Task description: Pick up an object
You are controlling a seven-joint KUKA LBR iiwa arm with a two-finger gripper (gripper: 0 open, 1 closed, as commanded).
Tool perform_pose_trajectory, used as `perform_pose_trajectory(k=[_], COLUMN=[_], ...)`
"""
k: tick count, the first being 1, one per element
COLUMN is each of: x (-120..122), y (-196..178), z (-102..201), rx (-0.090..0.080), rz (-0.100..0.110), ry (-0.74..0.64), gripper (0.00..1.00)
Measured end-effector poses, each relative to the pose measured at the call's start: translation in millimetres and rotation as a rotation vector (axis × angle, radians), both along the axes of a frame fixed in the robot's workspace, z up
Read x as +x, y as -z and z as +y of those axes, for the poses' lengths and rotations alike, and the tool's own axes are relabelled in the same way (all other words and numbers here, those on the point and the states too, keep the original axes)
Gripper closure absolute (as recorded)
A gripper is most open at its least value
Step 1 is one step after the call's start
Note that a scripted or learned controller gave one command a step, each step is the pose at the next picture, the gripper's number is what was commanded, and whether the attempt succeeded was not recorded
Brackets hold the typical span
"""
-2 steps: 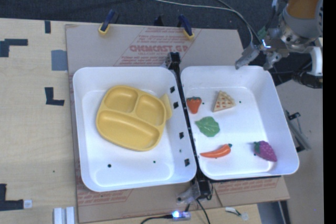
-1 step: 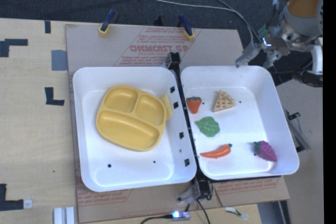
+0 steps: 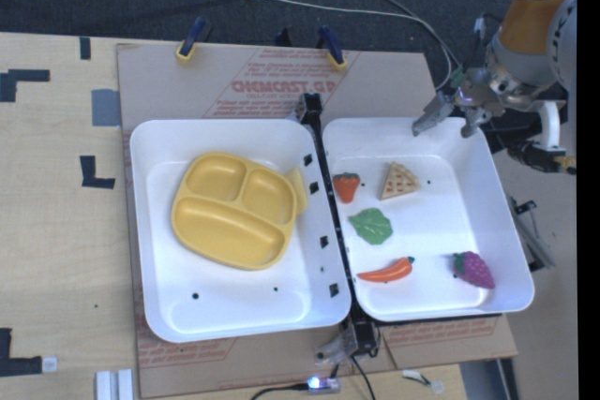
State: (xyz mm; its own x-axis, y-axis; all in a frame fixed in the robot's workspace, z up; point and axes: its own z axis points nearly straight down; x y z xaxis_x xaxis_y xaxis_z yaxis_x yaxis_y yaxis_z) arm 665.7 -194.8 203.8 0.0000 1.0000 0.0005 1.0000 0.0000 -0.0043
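The right bin (image 3: 487,169) holds several toy foods: a pizza slice (image 3: 398,182), a small strawberry (image 3: 346,187), a green lettuce leaf (image 3: 371,226), a red-orange chili pepper (image 3: 385,272) and a purple grape bunch (image 3: 474,269). My gripper (image 3: 444,120) hangs over the bin's far right rim, above and to the right of the pizza slice. Its two grey fingers are spread apart with nothing between them.
The left bin (image 3: 155,201) holds a yellow divided tray (image 3: 235,209). Black clips run along the seam between the bins (image 3: 325,201). Blue-and-yellow clamps (image 3: 191,40) (image 3: 330,48) pin the cardboard sheet at the back. Cables trail across the dark floor behind.
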Motion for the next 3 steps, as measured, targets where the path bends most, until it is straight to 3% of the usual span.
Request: perform_pose_trajectory(k=[2,3], x=[-5.8,-5.0], y=[114.5,102.4], z=[-1.8,-1.7], rx=[0.0,-0.001], rz=[-0.002,-0.004], ry=[-0.001,-0.002], gripper=[0.0,1.0])
